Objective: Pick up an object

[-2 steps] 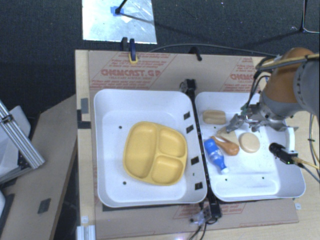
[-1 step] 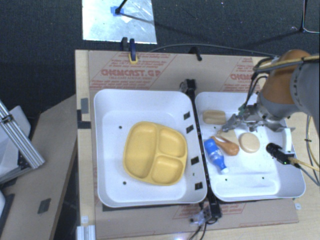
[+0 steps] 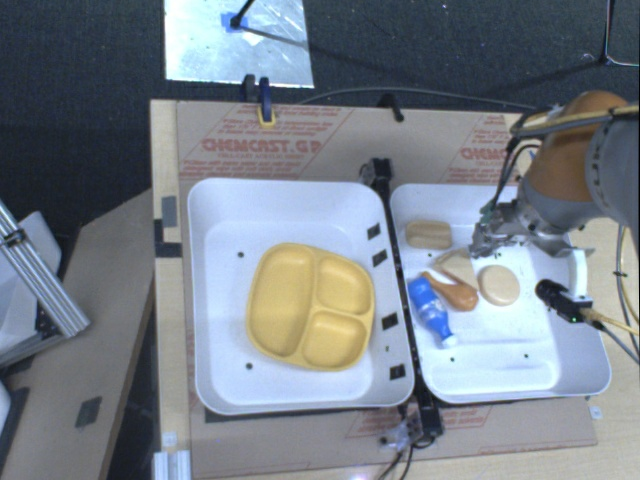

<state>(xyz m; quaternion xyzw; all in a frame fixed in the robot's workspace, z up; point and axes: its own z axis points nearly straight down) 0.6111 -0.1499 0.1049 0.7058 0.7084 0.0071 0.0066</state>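
The right bin [image 3: 520, 368] holds several small things. A tan bread-like piece [image 3: 428, 234] lies near its back left. A pale wedge [image 3: 458, 265] and an orange-brown piece [image 3: 457, 290] lie together in the middle. Beside them to the right is a round beige disc [image 3: 499, 285]. A blue bottle [image 3: 432, 311] lies by the bin's left wall, cap toward the front. My gripper [image 3: 487, 242] hangs over the right bin, just behind the disc and to the right of the tan piece. I see nothing held in it.
A yellow divided plate [image 3: 310, 306] lies in the middle of the left bin [image 3: 225, 368]. A black divider rail [image 3: 397, 288] runs between the two bins. The grey arm [image 3: 570, 178] comes in over the right bin's back right corner.
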